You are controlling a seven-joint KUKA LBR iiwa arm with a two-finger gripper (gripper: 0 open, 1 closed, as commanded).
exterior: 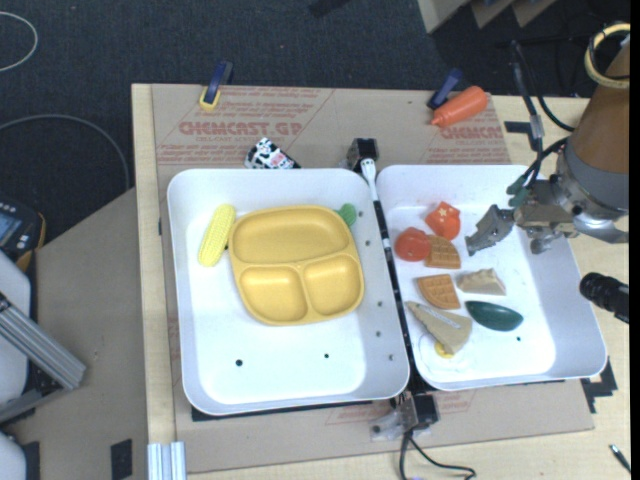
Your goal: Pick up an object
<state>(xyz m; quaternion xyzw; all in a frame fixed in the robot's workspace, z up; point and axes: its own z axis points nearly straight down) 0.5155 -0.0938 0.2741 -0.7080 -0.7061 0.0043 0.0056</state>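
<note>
My gripper [512,236] hangs over the right bin [560,353], toward its upper right, open with nothing between its fingers. Left of it lie a red strawberry-like piece [443,218], a red tomato [411,243] and an orange cracker [444,255]. Below the gripper sit a tan wedge [482,282], an orange bread slice [438,290], a dark green piece [494,315] and a beige wedge [440,326]. The grey arm with its orange band comes in from the right.
The left bin [290,368] holds a yellow divided plate [295,263], a corn cob [215,234] and a small green piece [347,213]. On the bench behind the bins lie an orange carrot [460,106] and a black-and-white toy [270,155].
</note>
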